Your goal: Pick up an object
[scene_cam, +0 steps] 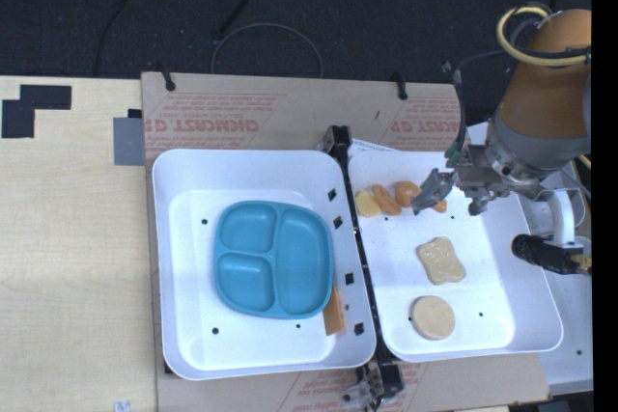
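Observation:
In the right bin [521, 328] a row of small food pieces lies at the far left: a pale yellow one [368, 203], a tan one [386, 199] and an orange one [407, 193]. My gripper [452, 195] hovers just right of that row, open, its left finger [430, 188] over the orange piece's right end. I see nothing held between the fingers. A toast-shaped biscuit [441, 260] and a round cookie [433, 316] lie nearer the front.
The left bin [183, 207] holds a blue divided plate [271, 259] and a brown stick [333, 313] against its right wall. A black divider [351, 236] separates the bins. The arm's orange band [541, 92] rises at the right.

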Robot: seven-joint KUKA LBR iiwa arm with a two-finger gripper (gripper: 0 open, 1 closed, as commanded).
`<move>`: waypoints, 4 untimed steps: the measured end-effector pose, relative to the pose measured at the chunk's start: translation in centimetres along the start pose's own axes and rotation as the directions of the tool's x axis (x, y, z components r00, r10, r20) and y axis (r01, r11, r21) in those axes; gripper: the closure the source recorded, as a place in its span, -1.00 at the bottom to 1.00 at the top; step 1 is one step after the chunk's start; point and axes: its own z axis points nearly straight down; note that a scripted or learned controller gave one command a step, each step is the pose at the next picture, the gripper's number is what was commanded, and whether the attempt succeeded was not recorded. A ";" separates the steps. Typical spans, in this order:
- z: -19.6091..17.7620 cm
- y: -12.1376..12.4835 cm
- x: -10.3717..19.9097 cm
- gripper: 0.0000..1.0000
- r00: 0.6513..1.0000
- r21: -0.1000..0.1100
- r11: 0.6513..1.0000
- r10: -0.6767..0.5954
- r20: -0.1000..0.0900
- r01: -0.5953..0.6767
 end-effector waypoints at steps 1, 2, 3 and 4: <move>-0.6 0.2 0.0 -1.00 1.000 -0.010 1.000 -0.001 0.001 0.001; 5.8 -0.4 -0.1 -1.00 1.000 -0.004 1.000 0.000 0.000 0.000; 11.4 -0.4 0.9 -1.00 1.000 -0.004 1.000 0.003 0.000 -0.003; 16.7 -0.3 1.0 -1.00 1.000 -0.009 1.000 0.000 0.000 0.000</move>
